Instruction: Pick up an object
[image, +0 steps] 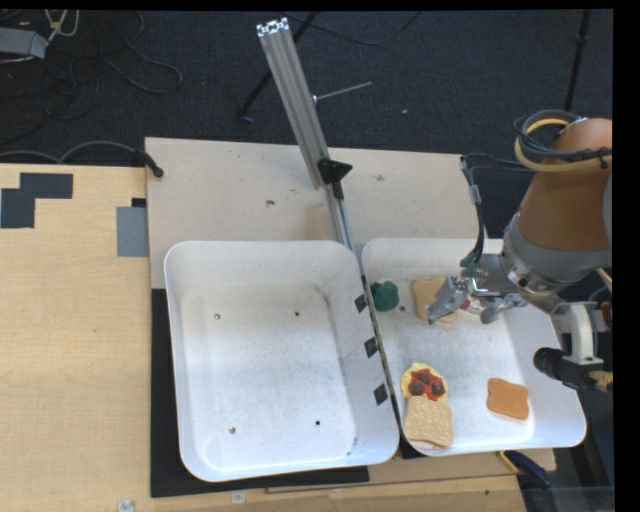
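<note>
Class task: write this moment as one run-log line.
gripper: low in right bin, at tan piece | grasp: unconfirmed | green item, orange piece: untouched

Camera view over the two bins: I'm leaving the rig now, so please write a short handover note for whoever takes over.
Gripper: low in the right bin, at the tan piece near the bin's far side; whether it has a grip cannot be told.
Also in the right bin: green object by the divider, round piece with red topping, cracker just below it, orange piece.
Left bin: white, speckled floor.
Done: nothing seen lifted.
Left: secure one object and raise it.
</note>
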